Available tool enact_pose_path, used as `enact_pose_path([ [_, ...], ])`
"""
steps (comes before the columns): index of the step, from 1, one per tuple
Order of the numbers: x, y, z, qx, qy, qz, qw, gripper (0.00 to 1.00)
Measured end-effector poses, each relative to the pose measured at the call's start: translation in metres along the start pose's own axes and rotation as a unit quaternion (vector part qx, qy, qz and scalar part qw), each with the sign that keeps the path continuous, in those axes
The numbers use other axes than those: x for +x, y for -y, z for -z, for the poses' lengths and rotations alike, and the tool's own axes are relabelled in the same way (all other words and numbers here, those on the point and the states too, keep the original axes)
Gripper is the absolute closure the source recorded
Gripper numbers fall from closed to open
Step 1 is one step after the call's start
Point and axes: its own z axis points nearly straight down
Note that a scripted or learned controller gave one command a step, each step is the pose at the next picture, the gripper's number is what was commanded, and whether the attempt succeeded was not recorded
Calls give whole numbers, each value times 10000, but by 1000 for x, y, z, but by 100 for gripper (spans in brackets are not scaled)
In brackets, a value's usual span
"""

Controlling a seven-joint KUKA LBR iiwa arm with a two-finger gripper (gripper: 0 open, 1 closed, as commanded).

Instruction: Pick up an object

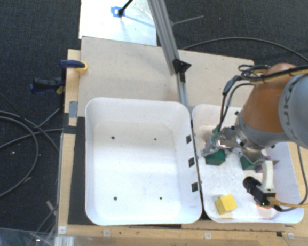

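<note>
Left: shallow white plastic bin (134, 161) on the bench (126, 69). Right: second white bin (291, 212), holding a dark green block (215, 157) near its left wall, another green piece (248, 164) beside it, a yellow foam cube (225, 204) toward the front. Grey arm with orange band (265, 105) bent down over the right bin, gripper (220, 144) just above the dark green block. State of fingers: cannot tell.

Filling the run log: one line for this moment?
arm: over right bin | tool: at green block | yellow block: near front | grasp: unclear
</note>
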Motion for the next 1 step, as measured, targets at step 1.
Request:
enact_pose_path([
  [1,71,12,-5,53,-7,1,10000,100],
])
